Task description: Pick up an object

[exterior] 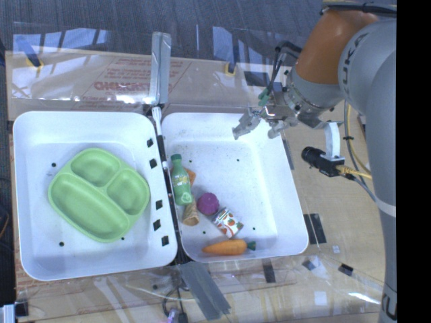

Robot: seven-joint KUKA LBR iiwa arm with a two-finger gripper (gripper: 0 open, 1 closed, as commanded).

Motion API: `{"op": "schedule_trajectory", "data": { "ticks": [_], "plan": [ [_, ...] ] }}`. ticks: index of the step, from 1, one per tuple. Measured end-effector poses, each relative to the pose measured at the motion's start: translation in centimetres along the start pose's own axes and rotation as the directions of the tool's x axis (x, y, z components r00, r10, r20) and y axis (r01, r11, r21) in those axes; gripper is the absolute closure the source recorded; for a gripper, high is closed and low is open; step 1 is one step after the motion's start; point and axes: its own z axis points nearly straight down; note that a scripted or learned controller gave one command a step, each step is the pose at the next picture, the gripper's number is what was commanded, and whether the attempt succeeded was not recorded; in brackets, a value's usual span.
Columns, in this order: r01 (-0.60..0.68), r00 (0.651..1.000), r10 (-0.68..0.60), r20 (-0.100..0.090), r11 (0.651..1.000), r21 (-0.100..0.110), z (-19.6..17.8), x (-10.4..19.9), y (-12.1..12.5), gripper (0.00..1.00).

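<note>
A: Well, tabletop [337, 274]?
B: Clear film, tape patches; dark ribbed floor [135, 5] behind.
A: Tool [258, 126]?
B: Fingers spread, holding nothing, above right white bin [269, 173]. Orange plastic carrot [225, 248] lies at its near wall.

A divided plate [99, 193] lies in the left bin [40, 130]; a bottle [180, 180], ball [208, 203], can [228, 223] and carrot [227, 247] cluster in the right bin [269, 180]

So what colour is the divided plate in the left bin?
Light green divided plate, seen in the camera view.
</note>
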Motion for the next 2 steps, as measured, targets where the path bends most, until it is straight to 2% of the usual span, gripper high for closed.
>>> {"op": "schedule_trajectory", "data": {
  "ticks": [1, 2],
  "plan": [
    [0.000, 1.000, 0.000, 0.000, 1.000, 0.002, 13.1, 7.0, -2.2, 0.00],
    [0.121, 0.993, -0.121, 0.002, 0.992, -0.019, 14.6, 6.3, -7.0, 0.00]
  ]
}}
